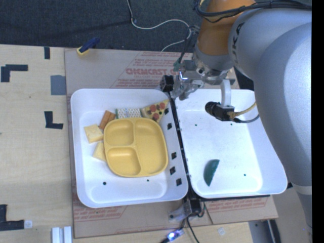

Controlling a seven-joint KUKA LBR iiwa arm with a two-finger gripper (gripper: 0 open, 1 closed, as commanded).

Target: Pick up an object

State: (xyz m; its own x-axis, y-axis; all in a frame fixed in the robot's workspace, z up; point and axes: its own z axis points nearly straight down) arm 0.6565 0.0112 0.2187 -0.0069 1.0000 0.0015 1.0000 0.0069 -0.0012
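Half-hidden items (pixel 129 113) behind yellow tray (pixel 135 147) — indistinct

Fingers of the gripper (pixel 182 87) too small and cluttered to read as open or closed. Arm (pixel 283 59) cut off at three o'clock and twelve o'clock. Small pieces (pixel 96 143) at nine o'clock of the yellow plate (pixel 135 147) partly hidden under its rim. Patterned items (pixel 152 110) at twelve o'clock too blurred to identify.

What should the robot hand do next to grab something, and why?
Probably slide toward the green piece and lower. The gripper sits up by the bins' far edge, over the divider, with nothing seen in it, while that piece lies alone in the right bin.
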